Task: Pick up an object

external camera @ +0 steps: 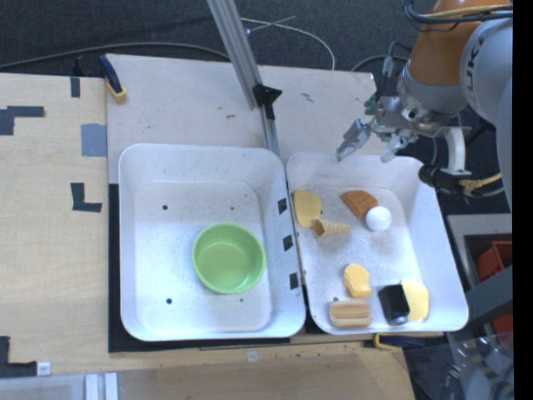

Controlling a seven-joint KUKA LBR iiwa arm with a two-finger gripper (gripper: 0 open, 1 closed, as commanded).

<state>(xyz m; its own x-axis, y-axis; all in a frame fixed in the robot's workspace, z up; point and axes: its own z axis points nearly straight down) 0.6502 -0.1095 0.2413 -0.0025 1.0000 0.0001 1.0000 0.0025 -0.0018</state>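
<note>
Wooden bench (50, 248) — no readable writing; jaws spread above right bin (433, 223).

Lime-green bowl (229, 258) in a white bin (137, 223), white ball (379, 218), orange-brown wedge (360, 202), yellow pieces — one pale (306, 207), one brighter (357, 280) — black block (394, 303), tan bun (350, 313)

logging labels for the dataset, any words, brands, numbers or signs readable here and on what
None can be read. The green bowl, the white ball, the black block and the food-shaped toys in the right bin show no print. The tape patches on the bench are bare.
</note>
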